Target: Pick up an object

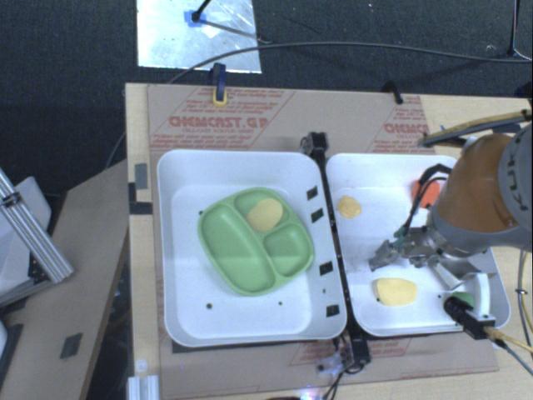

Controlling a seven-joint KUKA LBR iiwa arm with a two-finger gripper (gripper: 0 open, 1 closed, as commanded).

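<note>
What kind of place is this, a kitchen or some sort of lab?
Most likely a robotics lab bench, not a kitchen: a grey and orange robot arm reaches over two white bins, which sit on protective sheeting with loose cables around, and the yellow food pieces look like toys.

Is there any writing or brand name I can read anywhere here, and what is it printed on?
"CHEMCAST GP": red print on the brown protective paper covering the sheet under the bins, left part.
A second red print of the same kind on the right part of that paper: cut off and too blurred to read.
Finer red lines around both prints: too small to read.
</note>
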